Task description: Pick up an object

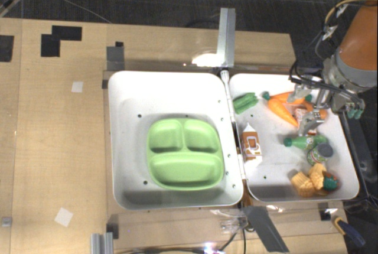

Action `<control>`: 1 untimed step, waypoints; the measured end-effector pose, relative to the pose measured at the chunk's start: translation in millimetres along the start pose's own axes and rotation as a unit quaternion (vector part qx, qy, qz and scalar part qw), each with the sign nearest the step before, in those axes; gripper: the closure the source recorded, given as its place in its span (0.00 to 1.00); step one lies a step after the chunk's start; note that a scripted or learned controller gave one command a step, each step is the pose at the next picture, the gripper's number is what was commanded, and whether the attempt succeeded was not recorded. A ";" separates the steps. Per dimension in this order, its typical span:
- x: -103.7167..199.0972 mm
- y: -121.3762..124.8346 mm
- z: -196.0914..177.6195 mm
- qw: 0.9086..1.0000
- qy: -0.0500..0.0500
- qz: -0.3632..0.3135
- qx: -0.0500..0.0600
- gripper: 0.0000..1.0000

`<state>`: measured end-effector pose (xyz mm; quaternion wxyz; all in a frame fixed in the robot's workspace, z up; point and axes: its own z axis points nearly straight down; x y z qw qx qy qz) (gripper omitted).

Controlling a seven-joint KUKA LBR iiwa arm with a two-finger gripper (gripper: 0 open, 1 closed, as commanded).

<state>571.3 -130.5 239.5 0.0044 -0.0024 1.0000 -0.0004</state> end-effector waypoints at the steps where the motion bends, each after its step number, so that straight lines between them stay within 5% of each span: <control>1: -50.5 3.9 144.9 0.999 -0.001 0.050 0.000 0.00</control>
